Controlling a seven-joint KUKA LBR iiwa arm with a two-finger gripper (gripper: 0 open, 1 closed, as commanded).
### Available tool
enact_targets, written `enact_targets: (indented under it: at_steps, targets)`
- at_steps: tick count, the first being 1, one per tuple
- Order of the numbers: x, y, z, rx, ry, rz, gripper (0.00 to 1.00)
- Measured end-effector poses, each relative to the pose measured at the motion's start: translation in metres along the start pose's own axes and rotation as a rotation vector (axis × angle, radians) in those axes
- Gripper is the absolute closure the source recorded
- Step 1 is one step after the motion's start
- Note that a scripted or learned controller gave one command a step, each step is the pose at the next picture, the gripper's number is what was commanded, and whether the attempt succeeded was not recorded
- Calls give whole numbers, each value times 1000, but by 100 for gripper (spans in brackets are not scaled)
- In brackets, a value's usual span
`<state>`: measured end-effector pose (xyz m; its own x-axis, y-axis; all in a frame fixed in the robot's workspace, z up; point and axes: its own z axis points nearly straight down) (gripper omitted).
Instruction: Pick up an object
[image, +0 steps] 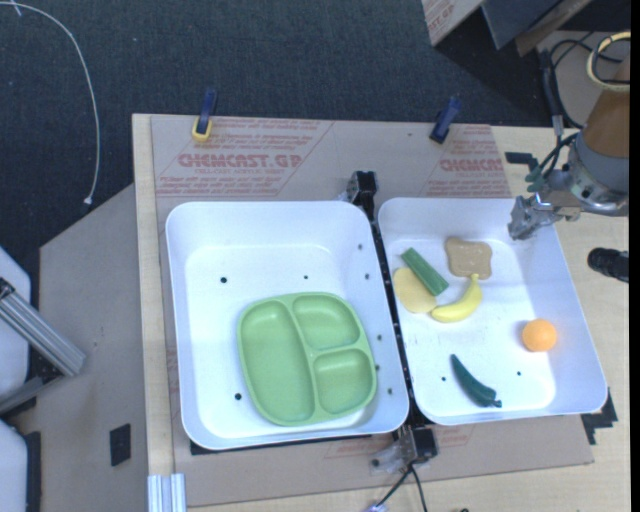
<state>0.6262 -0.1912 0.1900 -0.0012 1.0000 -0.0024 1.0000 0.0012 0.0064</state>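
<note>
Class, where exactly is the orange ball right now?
The orange ball lies in the right bin, near its right wall, right of the banana and above-right of the dark green pepper.

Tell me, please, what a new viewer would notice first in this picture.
The large green divided plate lies in the left bin. The right bin holds a cluster of toy foods around a yellow banana, with an orange ball apart. The gripper hangs over that bin's far right corner.

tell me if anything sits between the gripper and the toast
Nothing visible does. The gripper hangs over the right bin's upper right corner, and only bare bin floor lies between it and the toast. The banana lies below the toast.
</note>
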Motion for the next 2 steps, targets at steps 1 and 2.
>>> enact_targets:
  at_steps: [1,2]
  targets:
    - [0,2,-54,-2,-1,0,100]
    - [60,-17,-53,8,5,-5,100]
